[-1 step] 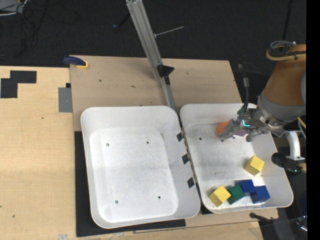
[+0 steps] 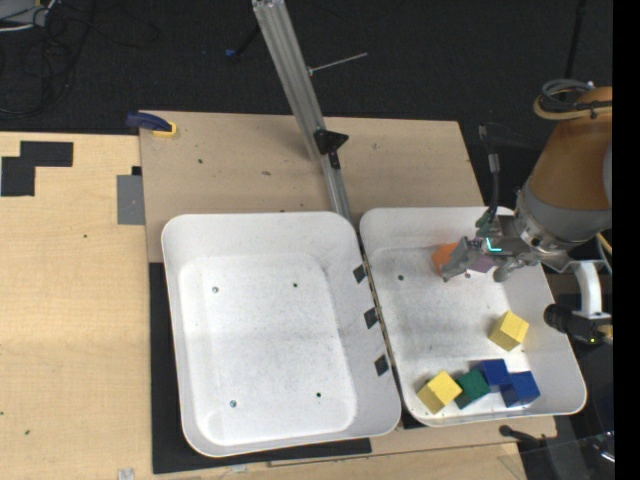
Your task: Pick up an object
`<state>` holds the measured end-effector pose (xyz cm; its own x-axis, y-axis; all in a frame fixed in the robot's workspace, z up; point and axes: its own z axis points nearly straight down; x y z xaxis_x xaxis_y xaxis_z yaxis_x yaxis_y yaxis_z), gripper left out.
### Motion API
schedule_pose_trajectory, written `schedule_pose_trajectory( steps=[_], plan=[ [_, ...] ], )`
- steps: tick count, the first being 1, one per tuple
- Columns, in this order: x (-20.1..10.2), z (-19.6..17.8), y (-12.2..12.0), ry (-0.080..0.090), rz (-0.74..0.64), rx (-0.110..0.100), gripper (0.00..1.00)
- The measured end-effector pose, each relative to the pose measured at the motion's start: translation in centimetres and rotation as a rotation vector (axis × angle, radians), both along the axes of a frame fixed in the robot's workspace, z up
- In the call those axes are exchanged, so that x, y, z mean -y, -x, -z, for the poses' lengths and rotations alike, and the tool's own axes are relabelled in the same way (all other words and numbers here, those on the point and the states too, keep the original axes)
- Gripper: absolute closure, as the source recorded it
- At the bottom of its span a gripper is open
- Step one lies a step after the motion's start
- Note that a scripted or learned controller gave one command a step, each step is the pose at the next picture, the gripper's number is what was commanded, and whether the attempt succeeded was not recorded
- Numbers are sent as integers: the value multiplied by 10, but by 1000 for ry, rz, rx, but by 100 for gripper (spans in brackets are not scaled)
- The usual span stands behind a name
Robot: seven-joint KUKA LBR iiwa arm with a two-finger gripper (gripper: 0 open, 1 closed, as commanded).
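Note:
My gripper (image 2: 478,270) hangs low over the upper part of the right bin (image 2: 420,308), its two grey fingers spread apart and open. A small orange object (image 2: 444,256) lies on the bin floor just left of the left finger (image 2: 457,268), outside the gap. Nothing shows between the fingers. A yellow block (image 2: 509,330) sits below the gripper. Along the bin's front edge lie another yellow block (image 2: 438,391), a green block (image 2: 472,386) and two blue blocks (image 2: 494,373) (image 2: 519,389).
The left bin (image 2: 190,268) stands beside the right one, joined by black clips (image 2: 368,317). A slanted metal rail (image 2: 298,88) rises behind the bins. A blue and yellow clamp (image 2: 152,123) sits at the bench's far left corner.

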<state>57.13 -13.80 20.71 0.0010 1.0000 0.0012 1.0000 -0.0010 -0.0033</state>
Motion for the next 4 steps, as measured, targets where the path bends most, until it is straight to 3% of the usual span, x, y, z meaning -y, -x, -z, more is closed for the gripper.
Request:
schedule_pose_trajectory(
  steps=[2,3,4],
  plan=[
    [-10,103,14,-2,1,-7,0],
    [-10,115,14,0,4,0,0],
    [-9,105,14,-1,12,-1,100]
  ],
)
